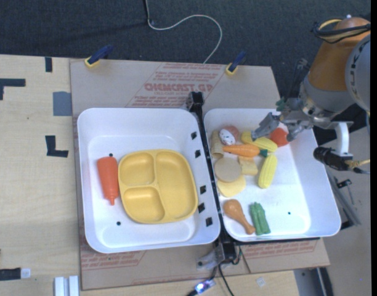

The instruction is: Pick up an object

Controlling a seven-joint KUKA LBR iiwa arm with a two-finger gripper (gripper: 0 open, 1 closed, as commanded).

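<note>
The right bin (312, 214) holds a heap of toy food: a carrot (241, 150), a corn cob (267, 170), a drumstick (238, 214), a green bean pod (259, 218), round pale slices (229, 171) and a red piece (279, 136) near its far wall. The left bin (90, 165) carries a yellow divided plate (156, 185) with an orange carrot-like piece (107, 179) just beside it. The arm (336, 66) reaches in from the right, its gripper (265, 128) low over the heap's far edge, near the red piece; whether it grips anything cannot be told.

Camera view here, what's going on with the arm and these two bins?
The arm's claw hangs low over the far end of the right bin, above a pile of toy food: a carrot, a corn cob, a drumstick and a green vegetable. Nothing is visibly gripped yet. The left bin holds a yellow divided plate and an orange toy beside it.
</note>
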